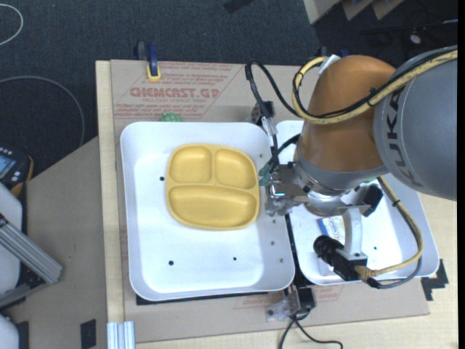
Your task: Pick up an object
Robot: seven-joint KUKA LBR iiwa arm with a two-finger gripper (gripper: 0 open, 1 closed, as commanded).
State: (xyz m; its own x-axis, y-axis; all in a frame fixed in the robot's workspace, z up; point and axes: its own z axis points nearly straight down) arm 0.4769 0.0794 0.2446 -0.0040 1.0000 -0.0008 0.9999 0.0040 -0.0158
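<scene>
The yellow 3-compartment plate [213, 186] lies in the bin on the view's left [145, 224], just left of the end effector [278, 193] at the bins' shared edge, whose opening, wide or narrow, I cannot tell.

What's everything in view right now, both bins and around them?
left bin: 1, white, on the board
right bin: 1, white, beside the left bin, largely under the arm
divided plate: 1, yellow, far half of left bin
small item: 1, blue and white, right bin, partly hidden
board: 1, brown with red print, under both bins
clamp: 1, blue and yellow, board's far edge
arm: 1, grey with orange band, over right bin
gripper: 1, at the wall between the bins
</scene>
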